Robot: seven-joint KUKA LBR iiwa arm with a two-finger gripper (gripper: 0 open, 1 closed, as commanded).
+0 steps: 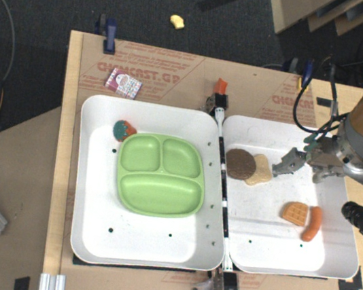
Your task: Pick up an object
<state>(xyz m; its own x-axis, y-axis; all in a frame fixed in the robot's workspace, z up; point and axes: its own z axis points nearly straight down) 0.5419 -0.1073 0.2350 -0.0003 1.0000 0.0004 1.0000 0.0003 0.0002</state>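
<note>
The end effector (287, 163) hovers; we cannot tell its state. Just beside it, toward the divider, lie a brown disc (240, 163) and beige piece (260, 172); we should centre squarely before descending.

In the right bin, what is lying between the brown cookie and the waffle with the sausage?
In the camera view, a pale cracker lies against the brown cookie; beyond it only bare white bin floor reaches the waffle and sausage.
</note>
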